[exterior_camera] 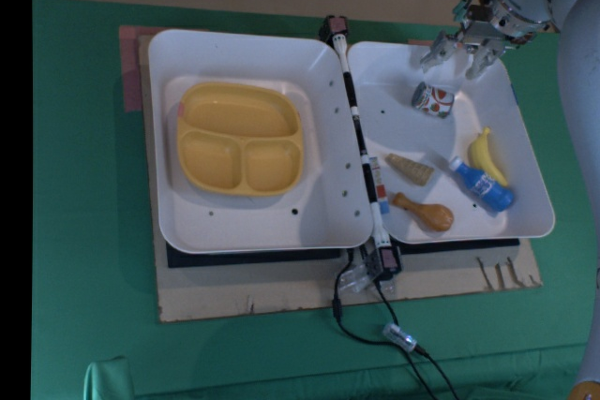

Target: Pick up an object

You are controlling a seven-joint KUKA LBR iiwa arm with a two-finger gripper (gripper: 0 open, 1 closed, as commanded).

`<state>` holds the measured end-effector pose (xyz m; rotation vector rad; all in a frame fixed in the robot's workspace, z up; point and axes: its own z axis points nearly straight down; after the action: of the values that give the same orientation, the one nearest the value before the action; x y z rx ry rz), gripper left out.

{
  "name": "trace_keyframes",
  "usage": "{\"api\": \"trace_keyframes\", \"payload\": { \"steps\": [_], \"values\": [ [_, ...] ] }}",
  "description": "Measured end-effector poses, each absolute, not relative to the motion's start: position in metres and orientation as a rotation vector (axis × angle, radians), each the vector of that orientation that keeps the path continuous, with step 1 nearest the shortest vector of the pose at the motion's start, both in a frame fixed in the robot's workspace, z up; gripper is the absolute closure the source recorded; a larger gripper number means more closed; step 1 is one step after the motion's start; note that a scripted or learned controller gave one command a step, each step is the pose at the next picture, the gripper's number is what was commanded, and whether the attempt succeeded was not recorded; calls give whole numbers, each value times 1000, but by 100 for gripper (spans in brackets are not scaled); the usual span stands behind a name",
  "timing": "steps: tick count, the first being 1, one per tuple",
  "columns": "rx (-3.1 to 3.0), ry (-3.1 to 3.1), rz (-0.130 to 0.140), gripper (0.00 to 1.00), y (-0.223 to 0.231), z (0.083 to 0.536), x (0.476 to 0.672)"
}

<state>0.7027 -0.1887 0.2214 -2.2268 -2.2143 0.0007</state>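
Left bin (169, 201): 1 yellow tray (240, 138) with 3 compartments, lying flat in the middle, nothing in it. Down the centre, a divider rail (361, 140) between the 2 bins, with cables (394, 333) trailing off its near end onto the green cloth (84, 276).

Right bin (394, 70): 5 loose things. Nearest the rail, a cone (412, 169) on its side; just below it, a toy drumstick (424, 212). Higher up, a small can (433, 98), tipped over. Further right, a blue bottle (481, 185) lying flat, touching or almost touching a banana (487, 155) beside it.

At the far right corner of the bin, the gripper (459, 53), fingers spread, released, nothing between them, hanging above the bin and just beyond the can.

Step in hand, by judgement: approach, before any grasp. No object lifted yet. Likeliest target, the can, being closest beneath the fingers.

Next move calls for: a short shift toward the can, fingers aligned across its narrow body, then a straight descent and a close. Risk of the can rolling away, lying on its side as it does.
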Motion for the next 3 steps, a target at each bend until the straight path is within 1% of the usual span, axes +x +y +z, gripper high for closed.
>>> {"api": "trace_keyframes", "payload": {
  "steps": [1, 2, 3],
  "values": [
    [-2237, -2226, 1, 0, -189, 186, 680],
    [-2255, -2234, -9, 100, -192, 206, 684],
    [-2255, -2234, -8, 0, -192, 206, 684]
  ]
}}
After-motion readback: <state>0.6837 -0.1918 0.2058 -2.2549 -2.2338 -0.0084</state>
